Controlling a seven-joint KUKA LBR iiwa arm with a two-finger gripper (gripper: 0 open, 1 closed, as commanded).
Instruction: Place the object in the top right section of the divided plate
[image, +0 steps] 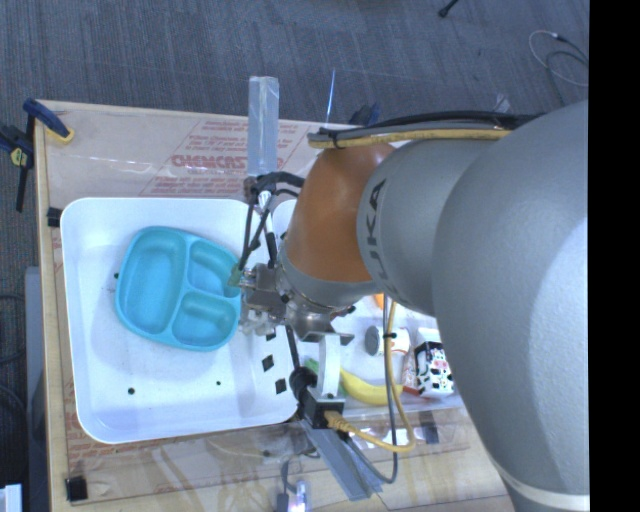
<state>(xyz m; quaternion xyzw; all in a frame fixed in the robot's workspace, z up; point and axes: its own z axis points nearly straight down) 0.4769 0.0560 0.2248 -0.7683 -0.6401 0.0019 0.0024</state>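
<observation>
The left white bin holds a light blue divided plate, lying flat toward the bin's upper middle. The plate has one long section on its left side and two smaller ones on its right; all three look bare. A few small dark specks dot the bin floor below the plate.

The right bin is mostly covered by the grey arm and its orange band. In the strip that shows beneath the arm lie a yellow banana, a small white item with black and red markings, and something orange just beside it, too hidden to name. Which of these is the task's object cannot be told.

The gripper hangs over the divider between the two bins, just beside the plate's right edge. Wrist hardware and cables cover it, so its opening and whether it holds anything cannot be told. The banana lies below and to the right of it, apart from it.

The surface is a light wooden board with red printing under clear sheeting, with a blue clamp at its upper left corner. Dark grey carpet lies beyond.
</observation>
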